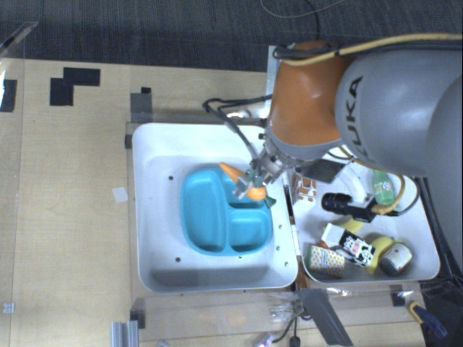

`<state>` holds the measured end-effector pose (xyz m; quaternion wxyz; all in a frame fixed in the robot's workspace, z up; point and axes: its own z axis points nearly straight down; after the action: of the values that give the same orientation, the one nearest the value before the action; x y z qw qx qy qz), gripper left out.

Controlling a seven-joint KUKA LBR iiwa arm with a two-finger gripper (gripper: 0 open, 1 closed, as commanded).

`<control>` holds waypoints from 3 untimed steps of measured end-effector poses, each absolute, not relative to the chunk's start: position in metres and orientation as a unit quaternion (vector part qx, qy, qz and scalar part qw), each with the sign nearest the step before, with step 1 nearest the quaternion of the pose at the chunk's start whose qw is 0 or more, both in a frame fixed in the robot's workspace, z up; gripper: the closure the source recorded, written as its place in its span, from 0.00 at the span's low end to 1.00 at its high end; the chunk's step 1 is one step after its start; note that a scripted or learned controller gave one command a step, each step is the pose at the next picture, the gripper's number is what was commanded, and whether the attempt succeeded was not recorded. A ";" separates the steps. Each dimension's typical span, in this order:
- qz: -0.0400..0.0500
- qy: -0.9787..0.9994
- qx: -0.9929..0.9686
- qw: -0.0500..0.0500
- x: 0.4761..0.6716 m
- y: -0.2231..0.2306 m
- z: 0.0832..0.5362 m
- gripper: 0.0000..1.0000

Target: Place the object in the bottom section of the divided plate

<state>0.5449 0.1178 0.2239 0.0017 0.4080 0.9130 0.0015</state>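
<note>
You see the gripper (258, 181) clamped on an orange carrot (242, 180) | carrot sits over the upper right part of the blue plate (217, 223) | plate lies in the left bin (155, 215) | right bin (427, 262) holds clutter, well apart.

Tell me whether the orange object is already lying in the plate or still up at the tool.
Still at the tool: the orange object sits at its tip over the blue divided plate's upper right section. Whether it is gripped, cannot tell.

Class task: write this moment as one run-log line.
gripper: above upper-right section of blue plastic divided plate | orange carrot-shaped object: at fingers, grasp unclear | plate in left white bin | placement: not yet done
</note>
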 end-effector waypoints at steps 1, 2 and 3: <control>0.001 0.918 0.397 0.002 0.563 0.139 0.203 1.00; 0.001 0.943 0.334 0.002 0.510 0.135 0.219 1.00; 0.002 0.987 0.158 0.003 0.588 0.179 0.238 1.00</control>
<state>0.5878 0.1790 0.2377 0.0034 0.1583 0.9874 0.0020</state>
